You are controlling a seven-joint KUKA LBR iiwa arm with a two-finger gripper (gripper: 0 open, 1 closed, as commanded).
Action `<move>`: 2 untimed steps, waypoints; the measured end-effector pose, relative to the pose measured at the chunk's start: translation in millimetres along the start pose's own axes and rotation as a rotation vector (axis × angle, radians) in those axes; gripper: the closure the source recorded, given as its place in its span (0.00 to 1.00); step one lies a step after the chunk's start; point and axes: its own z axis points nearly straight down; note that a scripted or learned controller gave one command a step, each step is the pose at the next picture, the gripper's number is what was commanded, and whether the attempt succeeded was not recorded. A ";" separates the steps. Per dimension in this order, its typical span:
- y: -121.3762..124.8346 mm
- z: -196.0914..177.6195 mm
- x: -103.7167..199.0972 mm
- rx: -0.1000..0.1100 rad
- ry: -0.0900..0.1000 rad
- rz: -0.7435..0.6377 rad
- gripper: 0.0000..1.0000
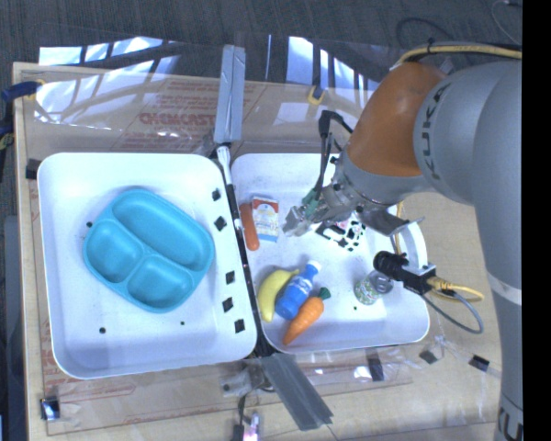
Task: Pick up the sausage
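Observation:
The sausage (pixel 248 226) is a thin reddish-brown stick lying lengthwise along the left wall of the right bin (pixel 399 324). A small white and orange carton (pixel 265 217) lies right beside it. My gripper (pixel 303 219) hangs low over the bin, just right of the carton and a short way from the sausage. Nothing shows in its grasp. The grey arm with its orange band (pixel 399 122) comes in from the upper right and hides the bin's back right part.
A banana (pixel 273 292), a blue bottle (pixel 297 289) and a carrot (pixel 303 318) lie together at the right bin's front. A clear glass object (pixel 371 288) sits to their right. The left bin (pixel 64 338) holds a blue divided plate (pixel 149 248).

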 end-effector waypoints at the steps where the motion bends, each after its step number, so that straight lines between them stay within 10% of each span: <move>1: -32.7 15.2 -25.1 -0.003 -0.001 -0.154 1.00; 2: -67.6 72.0 15.9 -0.001 0.000 -0.095 1.00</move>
